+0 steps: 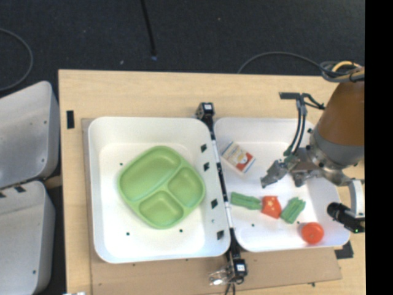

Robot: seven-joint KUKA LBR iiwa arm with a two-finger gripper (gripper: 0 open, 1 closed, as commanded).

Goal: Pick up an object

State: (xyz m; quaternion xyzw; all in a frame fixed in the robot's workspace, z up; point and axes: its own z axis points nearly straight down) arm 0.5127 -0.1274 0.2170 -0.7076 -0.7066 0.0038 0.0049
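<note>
The gripper (277,174) hovered over the right bin (270,134), holding nothing visible; how far it was open, I couldn't tell. The red piece (271,206) lay near, at its six o'clock. Green strip (245,200) at seven, long axis running three-to-nine. Carton (237,157) at ten, red ball (312,232) at four. Nothing blocked the drop.

green divided plate (161,187), left bin (98,140)

End effector (274,176) hovers above red pepper (271,206) (right bin (270,241)), green tray (161,186) left.
</note>
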